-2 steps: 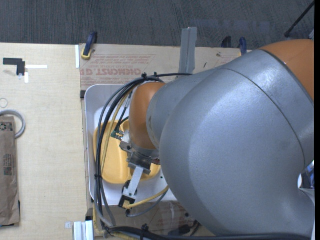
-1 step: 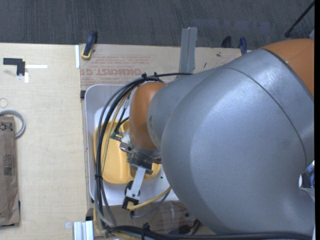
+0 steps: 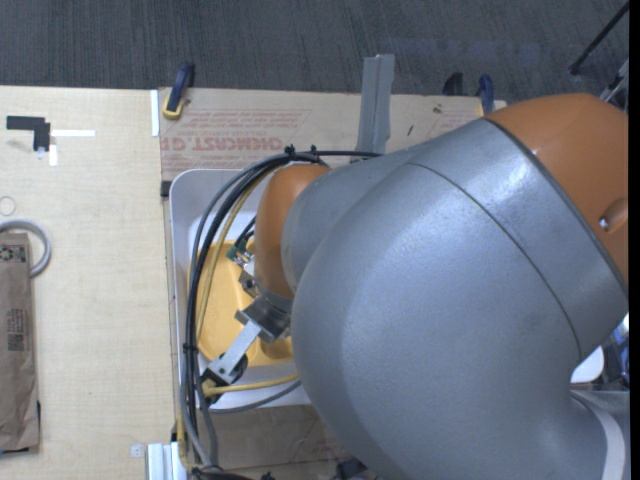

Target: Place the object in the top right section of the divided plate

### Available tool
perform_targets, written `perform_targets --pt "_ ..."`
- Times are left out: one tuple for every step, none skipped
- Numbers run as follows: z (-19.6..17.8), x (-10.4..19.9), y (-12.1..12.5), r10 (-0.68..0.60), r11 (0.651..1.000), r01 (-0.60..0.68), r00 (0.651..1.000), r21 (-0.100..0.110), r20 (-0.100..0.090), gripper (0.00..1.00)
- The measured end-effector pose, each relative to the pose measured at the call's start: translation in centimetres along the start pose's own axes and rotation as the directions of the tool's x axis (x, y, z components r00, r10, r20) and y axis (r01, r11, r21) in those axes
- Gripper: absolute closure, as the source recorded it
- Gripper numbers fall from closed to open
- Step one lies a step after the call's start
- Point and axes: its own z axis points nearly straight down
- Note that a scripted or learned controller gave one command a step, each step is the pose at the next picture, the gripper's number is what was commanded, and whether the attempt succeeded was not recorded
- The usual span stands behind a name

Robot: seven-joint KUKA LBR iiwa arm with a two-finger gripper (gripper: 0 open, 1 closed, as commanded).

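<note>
Dark grey carpet [image 3: 300,18] runs across the top of the view, and below it lies the pale wooden bench [image 3: 90,268]. Most of the scene is blocked by the arm [image 3: 450,308], whose large grey casing and orange band [image 3: 570,148] cover the right and centre, so only the left end of one white bin [image 3: 180,228] can be made out; its rim curves down the left side and along the bottom. A bundle of black cables [image 3: 205,258] loops over that rim and down toward the lower edge.

Inside the bin a patch of yellow shows, most likely the divided plate [image 3: 220,318] (its sections cannot be told apart, since the arm hides nearly all of it). A small greenish thing [image 3: 240,253] sits at the yellow patch's upper edge, too small to identify. I cannot tell where the task's object is, nor how the gripper stands, for both are lost under the arm; a grey bracket with a black end [image 3: 240,343] juts out over the yellow.

Behind the bin, a brown cardboard sheet [image 3: 260,133] with red lettering is held by a blue-and-yellow clamp [image 3: 179,90]. At far left lies a brown paper packet [image 3: 17,338], cut off by the frame.
</note>
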Motion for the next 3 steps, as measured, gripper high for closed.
perform_targets --pt "-7.4 -0.1 -0.8 0.143 0.990 -0.143 0.990 0.011 0.018 1.00" --pt "-10.0 0.0 -0.6 0.407 0.913 -0.407 0.913 0.006 0.018 1.00" --pt "-1.0 -0.2 -0.8 0.505 0.863 -0.505 0.863 0.004 0.020 1.00"
